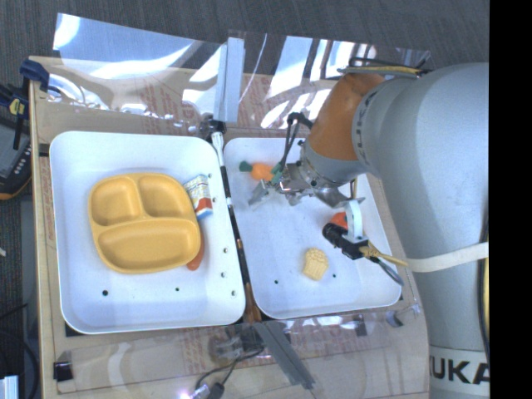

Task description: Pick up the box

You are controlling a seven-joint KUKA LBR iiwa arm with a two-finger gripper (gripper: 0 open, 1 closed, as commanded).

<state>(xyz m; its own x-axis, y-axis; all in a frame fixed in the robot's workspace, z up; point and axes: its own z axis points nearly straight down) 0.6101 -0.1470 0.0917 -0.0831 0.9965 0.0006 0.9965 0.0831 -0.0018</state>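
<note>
Box: a small white carton with red and blue print lies in the left bin, left of frame centre, touching the right edge of the yellow divided plate and close to the bin's right wall. The gripper is over the right bin, in the upper middle of the frame, just beside a small orange toy with a green tip.

The main risk, as I judge it, is a grasp in the wrong bin, closing on the orange toy or on nothing. Even over the carton, the plate rim and bin wall crowd it, so a descent could nudge it aside or catch the plate.

Whether the gripper is open or closed I cannot tell, because the wrist hides it. Nothing is visibly held.
</note>
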